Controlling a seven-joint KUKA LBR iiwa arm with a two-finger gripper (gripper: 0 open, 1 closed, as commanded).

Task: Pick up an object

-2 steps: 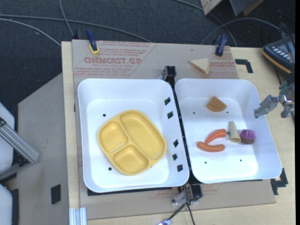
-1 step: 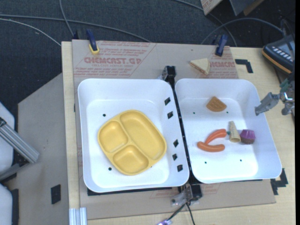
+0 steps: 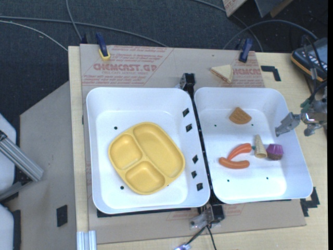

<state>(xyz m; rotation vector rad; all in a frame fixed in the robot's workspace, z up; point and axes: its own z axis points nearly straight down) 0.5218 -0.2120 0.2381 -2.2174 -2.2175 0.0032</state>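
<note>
The right bin (image 3: 291, 184) holds several small toys: a brown cookie (image 3: 240, 115), an orange curved piece (image 3: 240, 150), a red sausage (image 3: 234, 163), a beige cone (image 3: 259, 146) and a purple lump (image 3: 274, 151). My gripper (image 3: 298, 126) hangs over the right rim of this bin, to the right of and slightly above the purple lump. Its fingers are spread open with nothing between them. A yellow divided plate (image 3: 146, 158) lies in the left bin (image 3: 99, 108).
A sandwich wedge (image 3: 222, 73) lies on the board behind the right bin. Blue clamps (image 3: 102, 46) (image 3: 245, 50) grip the board's far edge. Black clips run along the seam between the bins (image 3: 193, 139). Cables cross the dark floor behind.
</note>
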